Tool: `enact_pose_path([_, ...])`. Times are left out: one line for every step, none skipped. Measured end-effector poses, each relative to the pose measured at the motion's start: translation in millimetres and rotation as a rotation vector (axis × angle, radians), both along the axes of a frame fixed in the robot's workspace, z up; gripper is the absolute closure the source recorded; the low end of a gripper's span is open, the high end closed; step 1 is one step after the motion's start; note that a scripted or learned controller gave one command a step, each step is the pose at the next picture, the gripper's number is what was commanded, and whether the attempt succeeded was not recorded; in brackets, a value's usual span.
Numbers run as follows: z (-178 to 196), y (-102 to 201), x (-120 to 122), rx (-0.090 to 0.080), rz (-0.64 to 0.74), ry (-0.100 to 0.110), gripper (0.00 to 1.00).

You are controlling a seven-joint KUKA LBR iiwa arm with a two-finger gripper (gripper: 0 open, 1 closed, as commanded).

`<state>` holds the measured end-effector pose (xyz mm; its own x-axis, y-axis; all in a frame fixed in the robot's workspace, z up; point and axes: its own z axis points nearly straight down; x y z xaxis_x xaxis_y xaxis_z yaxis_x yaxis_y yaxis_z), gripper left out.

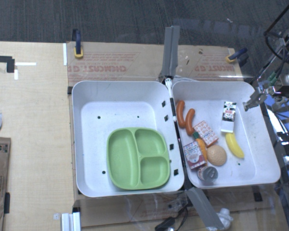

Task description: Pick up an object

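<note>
The right bin point(260, 170) holds several small items. Two orange-red sausages point(185, 115) lie at its left side, and a white and black carton point(229, 116) sits near the middle. Below the carton are a yellow banana point(235, 146) and a tan bun point(216, 155). Two red and white packets point(205, 132) point(194, 155) lie beside the bun, with a grey can point(208, 173) by the front wall. My gripper point(254, 101) hangs at the bin's far right corner, above and to the right of the carton, touching nothing.
The left bin point(86, 129) holds a green divided plate point(138, 158). A grey post point(171, 52) rises behind the seam between the bins. Clamps sit on the cardboard at the back. Cables and frame parts crowd the right edge.
</note>
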<state>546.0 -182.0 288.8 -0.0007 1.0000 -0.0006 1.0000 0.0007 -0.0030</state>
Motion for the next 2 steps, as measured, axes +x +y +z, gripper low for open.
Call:
enact_pose_path([-136.6,1.3,30.0,0.001,-0.027,0.000,0.00])
enact_pose_path([-198.0,-12.3,-35.3,0.002,0.208,-0.001,0.00])
